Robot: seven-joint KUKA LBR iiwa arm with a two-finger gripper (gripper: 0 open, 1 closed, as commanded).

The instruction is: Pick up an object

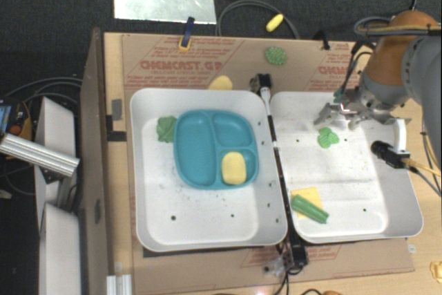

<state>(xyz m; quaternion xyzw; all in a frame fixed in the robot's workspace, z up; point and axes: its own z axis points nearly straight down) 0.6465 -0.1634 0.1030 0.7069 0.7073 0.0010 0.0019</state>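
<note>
Brown cardboard [207,65] printed with red lettering covers the bench beneath two shallow white bins set side by side. From the camera view, the left bin [155,217] holds a smooth teal divided tray [200,148] with a rounded yellow piece [234,168] in its lower right compartment; a crinkled green leafy piece [166,128] lies touching the tray's left edge. Across the divider from the tray, the right bin [387,207] holds a small bumpy green piece [327,139] near its back, and a flat yellow slab [309,196] with a long green piece [309,210] lying partly across it near the front. The gripper [338,114] hangs just above the bumpy green piece, nothing seen between its fingers; their spread cannot be told.
</note>
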